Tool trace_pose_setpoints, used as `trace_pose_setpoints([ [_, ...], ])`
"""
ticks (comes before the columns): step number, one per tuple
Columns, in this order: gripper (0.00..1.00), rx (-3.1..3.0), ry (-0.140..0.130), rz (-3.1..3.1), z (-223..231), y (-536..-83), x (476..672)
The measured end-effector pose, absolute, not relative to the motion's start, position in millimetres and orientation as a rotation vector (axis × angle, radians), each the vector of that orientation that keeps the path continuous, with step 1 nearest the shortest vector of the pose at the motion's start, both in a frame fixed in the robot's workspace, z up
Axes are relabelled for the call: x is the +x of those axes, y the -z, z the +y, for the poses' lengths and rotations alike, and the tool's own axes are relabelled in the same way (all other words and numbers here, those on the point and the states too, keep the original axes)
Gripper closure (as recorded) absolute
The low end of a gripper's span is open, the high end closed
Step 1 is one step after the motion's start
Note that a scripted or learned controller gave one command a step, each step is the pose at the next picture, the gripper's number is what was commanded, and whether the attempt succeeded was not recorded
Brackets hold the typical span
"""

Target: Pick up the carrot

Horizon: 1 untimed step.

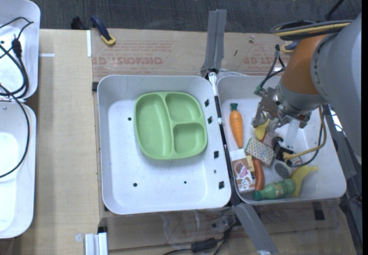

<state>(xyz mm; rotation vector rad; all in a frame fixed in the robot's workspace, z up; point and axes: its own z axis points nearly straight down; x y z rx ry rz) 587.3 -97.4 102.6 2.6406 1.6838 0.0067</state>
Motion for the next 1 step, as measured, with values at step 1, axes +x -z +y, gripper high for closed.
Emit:
trace_pose_setpoints([
  [1, 1.0, 2.726, 0.012, 1.566, -32.1, -187.5, 564.0],
])
